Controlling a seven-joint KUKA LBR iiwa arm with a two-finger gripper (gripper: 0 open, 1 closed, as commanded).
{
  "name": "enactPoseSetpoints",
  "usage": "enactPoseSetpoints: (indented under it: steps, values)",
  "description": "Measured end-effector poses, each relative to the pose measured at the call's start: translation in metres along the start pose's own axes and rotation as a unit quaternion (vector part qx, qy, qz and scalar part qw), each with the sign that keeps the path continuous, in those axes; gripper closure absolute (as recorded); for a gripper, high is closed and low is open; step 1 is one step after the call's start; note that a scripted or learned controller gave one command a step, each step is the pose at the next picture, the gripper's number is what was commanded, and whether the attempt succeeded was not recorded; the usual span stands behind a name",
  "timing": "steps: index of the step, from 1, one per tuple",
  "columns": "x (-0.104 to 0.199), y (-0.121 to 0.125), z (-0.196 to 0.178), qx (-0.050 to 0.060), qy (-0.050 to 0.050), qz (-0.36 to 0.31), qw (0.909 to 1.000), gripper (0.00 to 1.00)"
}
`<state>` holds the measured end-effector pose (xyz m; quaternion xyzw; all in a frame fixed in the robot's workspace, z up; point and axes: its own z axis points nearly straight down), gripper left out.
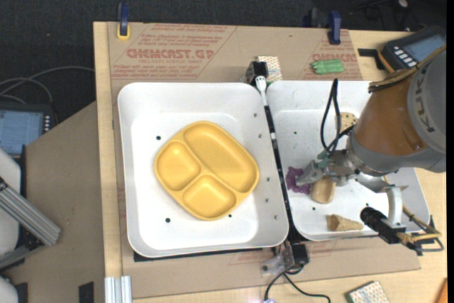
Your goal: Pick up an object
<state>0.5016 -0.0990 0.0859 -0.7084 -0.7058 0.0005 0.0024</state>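
Note:
A yellow three-compartment plate (206,169) lies in the left bin (142,110). In the right bin (298,117) my gripper (317,176) hangs low near the bin's left side, under the grey and orange arm (394,128). A purple object (295,178) lies just left of the gripper, touching or very close to it. A tan rounded object (323,190) sits directly below the gripper. A tan wedge-shaped piece (344,223) rests near the bin's front wall. A pale object (347,120) peeks out behind the arm.
A black cable (330,110) loops down from the arm over the right bin. A green item (328,67) lies on the bench behind the right bin. Black hardware (386,225) sticks out at the bin's front right.

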Motion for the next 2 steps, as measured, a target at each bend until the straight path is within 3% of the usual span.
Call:
enactPoseSetpoints:
  steps: [1, 2]
  values:
    - [0.000, 0.005, -0.010, -0.005, -0.001, -0.001, 1.0000, 1.00]
    - [0.102, 0.042, -0.104, -0.008, 0.001, -0.008, 0.9999, 1.00]
